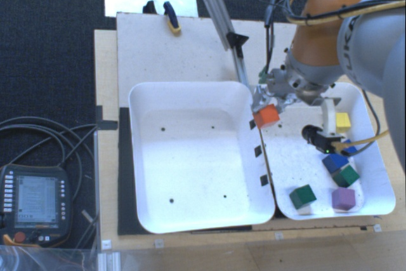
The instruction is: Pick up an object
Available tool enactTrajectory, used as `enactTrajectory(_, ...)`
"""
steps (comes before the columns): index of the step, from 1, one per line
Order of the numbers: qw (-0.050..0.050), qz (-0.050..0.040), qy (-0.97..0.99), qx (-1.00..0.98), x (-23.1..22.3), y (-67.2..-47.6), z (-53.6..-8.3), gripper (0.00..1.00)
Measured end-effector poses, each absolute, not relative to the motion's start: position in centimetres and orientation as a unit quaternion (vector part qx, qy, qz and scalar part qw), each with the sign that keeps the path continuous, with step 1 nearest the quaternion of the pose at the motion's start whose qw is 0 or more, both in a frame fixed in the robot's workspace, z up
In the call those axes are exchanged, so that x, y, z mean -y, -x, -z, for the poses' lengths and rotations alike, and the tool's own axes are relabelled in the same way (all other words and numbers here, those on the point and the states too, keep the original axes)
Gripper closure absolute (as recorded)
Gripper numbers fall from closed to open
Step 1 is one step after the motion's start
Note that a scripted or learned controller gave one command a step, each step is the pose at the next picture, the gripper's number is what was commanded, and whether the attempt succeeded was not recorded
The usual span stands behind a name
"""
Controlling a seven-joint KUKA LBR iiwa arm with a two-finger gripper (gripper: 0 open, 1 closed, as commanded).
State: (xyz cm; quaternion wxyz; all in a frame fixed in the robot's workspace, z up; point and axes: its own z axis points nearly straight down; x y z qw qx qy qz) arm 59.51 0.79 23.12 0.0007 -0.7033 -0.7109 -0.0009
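An orange block (267, 116), judged light, rigid and best pinched across opposite flat faces, is seen gripped in the closed claw (269, 106) above the divide between the two bins.

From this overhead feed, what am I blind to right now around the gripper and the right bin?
- Gripper: the wrist covers its fingers, so open or shut is unclear, as is whether the orange block below it is gripped.
- Right bin: the arm hides its upper part.
- Blue block: partly behind the dark green block, with cables crossing it.
- Yellow block: partly overlapped by a white piece.
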Motion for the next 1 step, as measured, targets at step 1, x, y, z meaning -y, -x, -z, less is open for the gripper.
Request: enactTrajectory(1,0.000,0.0015,0.703,0.712,-7.09,-59.40,-24.09,1.00)
